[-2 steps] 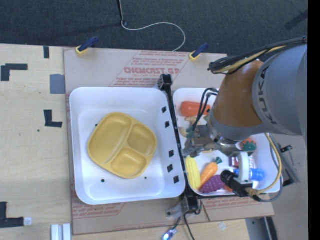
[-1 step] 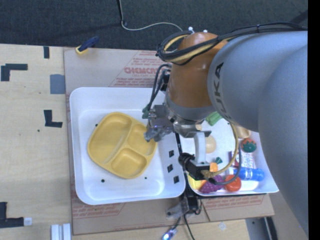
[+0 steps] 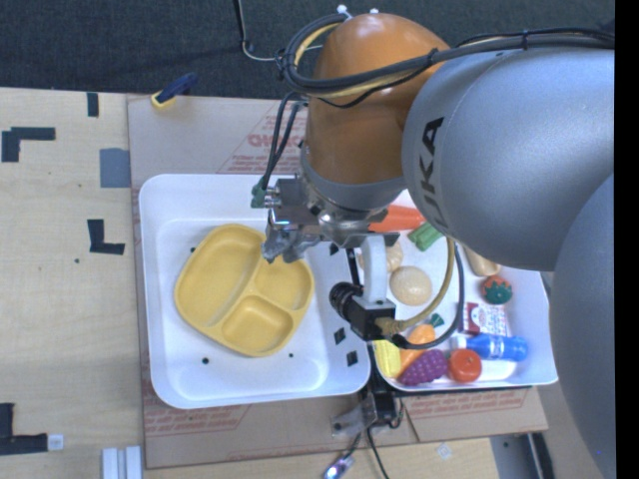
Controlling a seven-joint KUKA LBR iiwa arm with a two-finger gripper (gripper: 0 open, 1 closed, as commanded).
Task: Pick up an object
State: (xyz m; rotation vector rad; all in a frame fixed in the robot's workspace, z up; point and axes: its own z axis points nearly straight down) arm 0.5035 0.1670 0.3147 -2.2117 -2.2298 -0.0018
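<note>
Yellow divided plate [image 3: 243,289]: three compartments, lying flat in the left bin; its upper right rim sits directly beneath the gripper [image 3: 283,244]; contact cannot be determined.

Black capital letters run along the grey arm [image 3: 499,148] just below the orange band — the visible strokes read as "KA", part of the maker's name, seen edge-on and turned sideways. Faint red print marks the brown cardboard sheet [image 3: 215,138] under the bins, near its upper edge — too pale and slanted to read. A small red-and-white packet [image 3: 486,319] in the right-hand bin bears print as well, too small to make out.
</note>
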